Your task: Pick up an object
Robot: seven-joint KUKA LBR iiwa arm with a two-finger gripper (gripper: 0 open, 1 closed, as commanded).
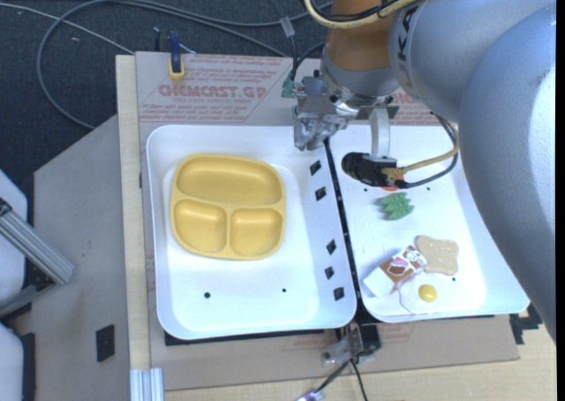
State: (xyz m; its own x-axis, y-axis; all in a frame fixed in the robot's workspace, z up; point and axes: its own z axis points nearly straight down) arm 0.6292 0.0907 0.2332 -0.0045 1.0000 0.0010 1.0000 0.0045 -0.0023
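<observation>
Nearest: grey arm (pixel 494 64) across the right bin (pixel 468 240). Beneath: cardboard-topped bench (pixel 221 90), dark floor, loose cables. Gripper (pixel 311 136) above the bins' rear junction; finger state indeterminable. Green toy (pixel 396 206) inside the right bin, forward-right of the gripper, well apart.

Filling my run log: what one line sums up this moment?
claw: above bins' divider, far end | yellow three-compartment plastic plate: left bin | green leafy toy, fried-egg toy: right bin, untouched
</observation>
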